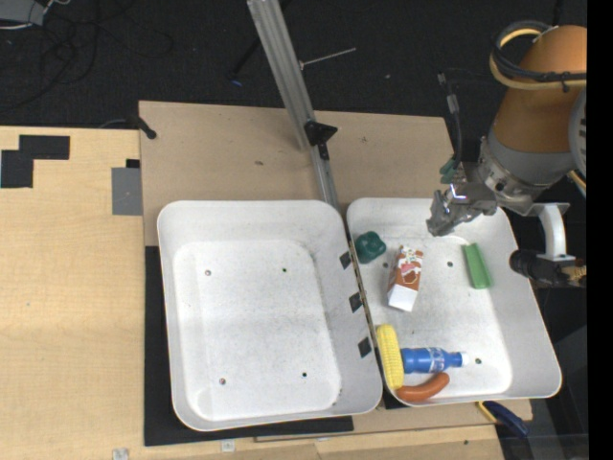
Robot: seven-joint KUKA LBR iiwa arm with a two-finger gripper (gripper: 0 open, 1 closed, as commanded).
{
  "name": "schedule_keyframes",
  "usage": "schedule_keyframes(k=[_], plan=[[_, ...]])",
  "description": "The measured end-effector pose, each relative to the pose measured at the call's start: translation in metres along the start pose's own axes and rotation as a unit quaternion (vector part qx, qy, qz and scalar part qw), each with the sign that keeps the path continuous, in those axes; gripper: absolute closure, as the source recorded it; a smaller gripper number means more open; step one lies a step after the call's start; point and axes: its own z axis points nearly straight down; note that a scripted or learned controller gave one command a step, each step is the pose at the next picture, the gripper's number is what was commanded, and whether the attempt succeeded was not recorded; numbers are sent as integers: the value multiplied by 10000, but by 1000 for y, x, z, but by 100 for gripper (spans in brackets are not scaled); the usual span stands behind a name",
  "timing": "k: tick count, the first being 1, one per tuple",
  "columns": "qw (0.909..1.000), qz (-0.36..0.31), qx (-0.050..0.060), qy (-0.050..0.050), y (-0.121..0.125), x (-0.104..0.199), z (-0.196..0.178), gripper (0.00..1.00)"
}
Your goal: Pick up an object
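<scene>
Nearest the front edge of the desk (67, 305), in the front-left corner of the right-hand shallow white bin (532, 348), a curved orange sausage-shaped toy (422, 387) lies partly over the bin's front rim, so its lower side is hard to make out. Touching it from behind is a small blue bottle with a white neck (430, 359), lying on its side. Beside that, along the dividing rim, lies a yellow ribbed corn-cob toy (388, 355); its front end runs into the rim and the orange toy.

Further back, in the middle of this bin, a small white carton with a red-and-brown label (406, 279) lies tilted. A flat green bar (476, 265) lies toward the right wall, well apart from the carton. A dark green rounded lump (370, 246) sits against the dividing rim near the back; its shape is too small to read.

My hand (446, 215) hangs over the back part of the right bin, behind the carton and the green bar, touching none of them. It is dark and foreshortened, and I cannot tell how far it is parted. I see nothing in it.

The left-hand shallow white bin (182, 257) lies alongside, its floor speckled. Black clips (356, 302) sit on the shared rim. Behind the bins a grey aluminium rail (287, 75) slants up from the rim toward the back edge of the desk, its top cut off by the picture.
</scene>
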Motion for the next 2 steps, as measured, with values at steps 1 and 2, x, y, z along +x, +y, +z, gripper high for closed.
schedule_keyframes(k=[1,2], plan=[[10000,3,3,-3,-18,48,-2,100],[10000,3,13,-3,-34,102,19,100]])
